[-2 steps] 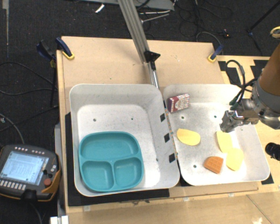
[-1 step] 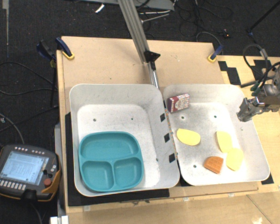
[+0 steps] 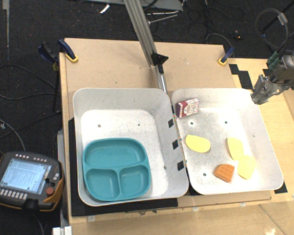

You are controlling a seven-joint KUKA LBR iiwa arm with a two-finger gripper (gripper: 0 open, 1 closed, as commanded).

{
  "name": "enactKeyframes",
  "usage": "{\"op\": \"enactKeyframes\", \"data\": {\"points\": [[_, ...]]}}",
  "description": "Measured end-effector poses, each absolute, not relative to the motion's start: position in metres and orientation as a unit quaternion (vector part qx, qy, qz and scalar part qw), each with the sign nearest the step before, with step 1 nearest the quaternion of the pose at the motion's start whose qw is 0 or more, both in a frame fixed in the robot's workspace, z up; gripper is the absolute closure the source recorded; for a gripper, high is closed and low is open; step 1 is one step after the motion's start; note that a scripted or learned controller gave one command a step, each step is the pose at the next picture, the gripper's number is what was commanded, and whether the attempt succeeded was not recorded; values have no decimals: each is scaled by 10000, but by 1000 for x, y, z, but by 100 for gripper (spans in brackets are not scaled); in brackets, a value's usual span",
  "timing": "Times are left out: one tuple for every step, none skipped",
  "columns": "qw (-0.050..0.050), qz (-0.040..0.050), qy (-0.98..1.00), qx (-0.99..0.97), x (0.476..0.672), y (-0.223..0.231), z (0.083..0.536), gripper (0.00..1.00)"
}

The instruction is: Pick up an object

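Orange waffle (image 3: 224,172) below pincer (image 3: 259,99)

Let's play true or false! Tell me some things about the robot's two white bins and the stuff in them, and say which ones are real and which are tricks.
1. The teal tray lies in the left bin. True.
2. The small carton sits in the left bin. False: it is in the right bin, near that bin's top left corner.
3. The orange piece lies near the front of the right bin, beside a yellow piece. True.
4. The gripper is touching the teal tray. False: it is at the right bin's far right edge, away from the tray.
5. The teal tray has food in it. False: its three compartments are bare.
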State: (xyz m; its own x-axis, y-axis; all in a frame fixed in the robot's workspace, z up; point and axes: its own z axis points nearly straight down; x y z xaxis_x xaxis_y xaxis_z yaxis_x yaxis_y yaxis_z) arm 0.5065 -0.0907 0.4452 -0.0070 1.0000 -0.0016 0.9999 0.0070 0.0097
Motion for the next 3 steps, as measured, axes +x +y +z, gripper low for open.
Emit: {"op": "enactKeyframes", "data": {"points": [[51,22,7063,7079,510,-129,550,100],[4,1,7087,7056,494,-105,546,100],[-28,-25,7095,7047,539,-70,479,100]]}}
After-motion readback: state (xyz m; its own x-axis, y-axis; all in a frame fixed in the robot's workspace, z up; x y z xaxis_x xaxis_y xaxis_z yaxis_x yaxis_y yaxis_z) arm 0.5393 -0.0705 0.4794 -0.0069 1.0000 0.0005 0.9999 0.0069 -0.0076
